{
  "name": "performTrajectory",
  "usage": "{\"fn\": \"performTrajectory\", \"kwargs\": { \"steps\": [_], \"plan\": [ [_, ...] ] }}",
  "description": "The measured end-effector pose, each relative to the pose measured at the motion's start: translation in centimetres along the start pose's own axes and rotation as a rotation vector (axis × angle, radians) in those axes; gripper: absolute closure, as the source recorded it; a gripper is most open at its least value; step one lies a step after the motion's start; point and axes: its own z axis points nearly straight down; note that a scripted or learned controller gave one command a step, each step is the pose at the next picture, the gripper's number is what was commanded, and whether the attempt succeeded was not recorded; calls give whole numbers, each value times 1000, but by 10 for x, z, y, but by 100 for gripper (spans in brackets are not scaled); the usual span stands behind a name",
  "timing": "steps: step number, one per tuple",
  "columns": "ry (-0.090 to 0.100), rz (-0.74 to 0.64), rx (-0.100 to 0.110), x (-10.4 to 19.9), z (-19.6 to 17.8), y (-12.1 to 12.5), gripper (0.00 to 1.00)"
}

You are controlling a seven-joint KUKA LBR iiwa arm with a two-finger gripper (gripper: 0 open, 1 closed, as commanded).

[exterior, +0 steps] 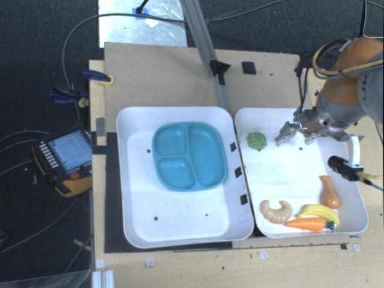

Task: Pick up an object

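Observation:
The right bin (pixel 282 173) holds a small green broccoli-like piece (pixel 257 140) near its far left corner. Along its near edge lie a tan croissant-shaped piece (pixel 275 211), a yellow banana (pixel 321 212) and an orange carrot (pixel 307 224). A brown-orange drumstick-shaped piece (pixel 329 192) sits near the right wall. My gripper (pixel 296 136) hangs over the far part of the right bin, to the right of the green piece and apart from it. It is open, with nothing between its fingers.
The left bin (pixel 138 215) holds a blue divided plate (pixel 189 156). A grey pole (pixel 201 29) slants across the bench's back. A black cable end (pixel 342 168) hangs over the right bin's right side. Clamps and a device lie left of the bench.

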Motion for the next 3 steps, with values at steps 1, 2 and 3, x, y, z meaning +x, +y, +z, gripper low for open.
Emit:
{"fn": "performTrajectory", "kwargs": {
  "steps": [1,2,3],
  "plan": [
    [0,1,-1,0,52,0,0],
    [-1,1,-7,0,38,2,100],
    [-1,-3,-6,0,-6,6,100]
  ]
}}
